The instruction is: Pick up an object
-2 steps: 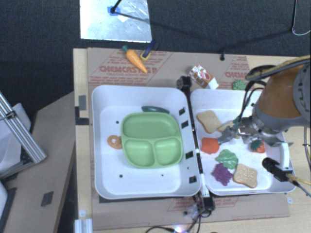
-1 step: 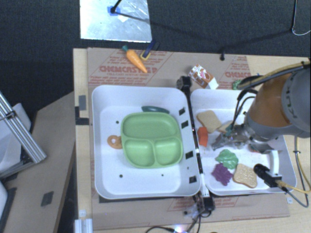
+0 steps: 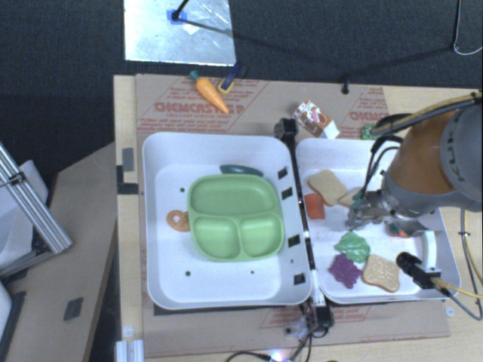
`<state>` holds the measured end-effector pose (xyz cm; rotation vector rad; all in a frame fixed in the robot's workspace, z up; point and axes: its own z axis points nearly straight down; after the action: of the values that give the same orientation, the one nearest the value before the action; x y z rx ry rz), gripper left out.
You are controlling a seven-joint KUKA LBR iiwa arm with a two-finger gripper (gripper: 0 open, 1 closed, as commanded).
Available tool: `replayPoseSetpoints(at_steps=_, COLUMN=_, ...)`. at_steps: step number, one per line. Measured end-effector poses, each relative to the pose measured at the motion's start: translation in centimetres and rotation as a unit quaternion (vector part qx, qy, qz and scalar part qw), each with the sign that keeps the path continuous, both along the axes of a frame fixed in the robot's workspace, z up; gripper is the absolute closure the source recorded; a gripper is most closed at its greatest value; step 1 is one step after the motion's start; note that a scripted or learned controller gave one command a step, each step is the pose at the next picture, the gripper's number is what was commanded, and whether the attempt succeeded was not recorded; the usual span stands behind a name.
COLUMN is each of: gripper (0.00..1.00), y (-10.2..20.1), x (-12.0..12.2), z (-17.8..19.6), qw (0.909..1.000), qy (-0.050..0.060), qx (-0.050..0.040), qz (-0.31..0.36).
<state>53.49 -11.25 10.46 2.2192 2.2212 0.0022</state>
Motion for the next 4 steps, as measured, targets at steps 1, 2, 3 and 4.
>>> replayPoseSetpoints(at_steps=1, gripper=1.0, y=-0.1, x=0.1, z=6.4, qw=1.0, qy=-0.003, qx=-0.0007, qz=0.001)
replayPoseSetpoints(at_steps=2, gripper=1.0, y=-0.1, x=0.3, z=11.8, qw=1.0, qy=-0.003, qx=-0.0006, qz=0.002)
replayPoseSetpoints(at_steps=3, gripper=1.0, y=5.4, x=1.8, z=12.9, qw=1.0, qy=-0.001, qx=0.001, qz=0.005)
replayPoseSetpoints(at_steps=4, gripper=1.0, y=8.7, x=3.1, z=12.8, qw=1.0, qy=0.0, qx=0.0005, qz=0.004)
